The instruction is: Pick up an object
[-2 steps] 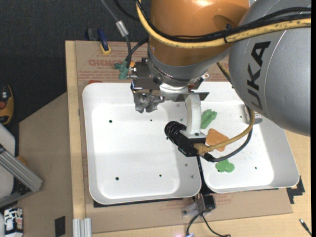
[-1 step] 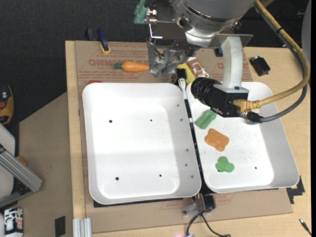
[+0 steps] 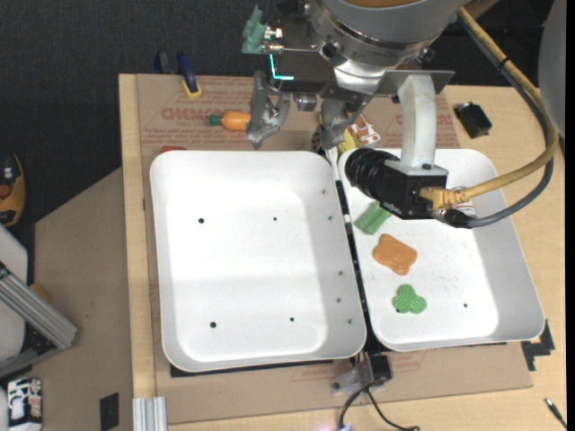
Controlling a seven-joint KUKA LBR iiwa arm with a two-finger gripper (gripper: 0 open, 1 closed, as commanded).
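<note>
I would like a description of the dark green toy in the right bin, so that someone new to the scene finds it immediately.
Look at the right white bin. Three small items lie in its left half, in a line. The dark green toy is the one nearest the camera, below the orange piece. Its lobed clover shape and darker green set it apart from the light green piece above.

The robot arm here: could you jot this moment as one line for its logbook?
gripper above bins' far edge, nothing between fingers | right bin: orange piece, green clover piece, green block | pick not yet done
</note>
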